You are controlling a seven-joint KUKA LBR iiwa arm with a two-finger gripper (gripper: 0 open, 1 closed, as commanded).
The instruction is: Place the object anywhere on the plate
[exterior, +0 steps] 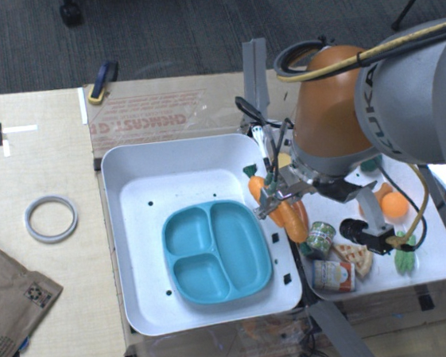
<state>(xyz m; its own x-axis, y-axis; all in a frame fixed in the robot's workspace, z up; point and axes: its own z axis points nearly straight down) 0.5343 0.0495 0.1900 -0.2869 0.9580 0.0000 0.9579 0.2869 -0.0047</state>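
A teal plate [215, 252] with three compartments lies in the left white bin [132, 224], towards its front right. An orange carrot [292, 219] hangs tilted over the wall between the two bins, just right of the plate's upper right rim. My gripper [274, 195] reaches down from the grey and orange wrist [332, 113] and is shut on the carrot, with metal fingers crossing its upper part. The carrot's top end [256, 186] pokes out to the left of the fingers.
The right bin [436, 257] holds a green can [320, 237], an orange ball [394, 206], a packet [335, 274], a waffle-like piece [357, 256] and a green item [407, 261]. A tape ring [51, 218] and a brown bag [9, 306] lie on the bench at left.
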